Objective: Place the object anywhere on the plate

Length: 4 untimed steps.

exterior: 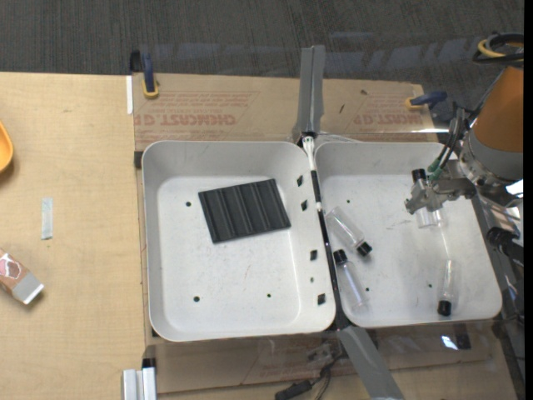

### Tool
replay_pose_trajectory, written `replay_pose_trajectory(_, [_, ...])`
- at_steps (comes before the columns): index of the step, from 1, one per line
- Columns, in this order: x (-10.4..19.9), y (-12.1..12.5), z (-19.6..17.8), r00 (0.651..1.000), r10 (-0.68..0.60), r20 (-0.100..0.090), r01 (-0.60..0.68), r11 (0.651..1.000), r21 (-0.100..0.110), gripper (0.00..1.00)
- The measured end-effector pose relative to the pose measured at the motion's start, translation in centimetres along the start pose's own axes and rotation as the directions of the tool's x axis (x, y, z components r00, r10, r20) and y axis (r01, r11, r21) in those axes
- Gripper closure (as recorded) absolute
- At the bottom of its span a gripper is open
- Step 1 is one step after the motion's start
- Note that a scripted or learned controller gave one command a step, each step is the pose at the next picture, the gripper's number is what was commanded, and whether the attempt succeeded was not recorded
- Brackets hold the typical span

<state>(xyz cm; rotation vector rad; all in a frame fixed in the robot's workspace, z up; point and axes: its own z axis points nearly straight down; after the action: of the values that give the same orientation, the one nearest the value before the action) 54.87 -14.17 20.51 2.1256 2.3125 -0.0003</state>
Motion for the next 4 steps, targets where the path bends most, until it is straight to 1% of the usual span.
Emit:
replay_pose_trajectory(1, [10.3, 0.1, -7.5, 0.911, 0.411, 0.003, -0.411, 0.911, 0.002, 1.0])
replay_pose_trajectory(2, [18.4, 6.6, -5.6, 0.912, 0.409, 0.004, -0.409, 0.912, 0.004, 1.0])
replay_pose_trajectory(3, [27.1, 2.6, -5.8, 0.867, 0.497, 0.005, -0.497, 0.867, 0.004, 1.0])
replay_pose_trajectory(4, [32.5, -4.5, -4.3, 0.858, 0.513, 0.005, -0.513, 0.858, 0.004, 1.0])
